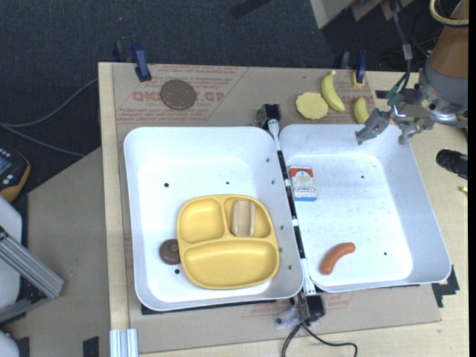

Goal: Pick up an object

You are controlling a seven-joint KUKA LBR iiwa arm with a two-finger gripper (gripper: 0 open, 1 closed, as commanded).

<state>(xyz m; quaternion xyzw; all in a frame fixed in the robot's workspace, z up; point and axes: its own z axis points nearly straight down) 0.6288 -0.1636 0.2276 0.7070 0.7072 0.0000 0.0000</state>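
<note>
Spread apart and holding nothing, the jaws of the gripper are hanging over the far right corner of the right bin, above its rim. Sweeping from the left, I am seeing a brown disc lying on the cardboard behind the left bin. Inside that bin a yellow divided tray is sitting toward the near side, with a tan roll resting in its upper right compartment and a small dark brown round piece touching the tray's left edge. A black divider is running between the two bins. Just right of it, a small red and white box is lying in the right bin near its left wall, well apart from the gripper. An orange sausage is lying near the front of the same bin. Open white floor is stretching between the box, the sausage and the right wall. Behind the right bin, a yellow round piece, a banana and a smaller yellow piece are sitting on the bench, just left of the gripper.
</note>
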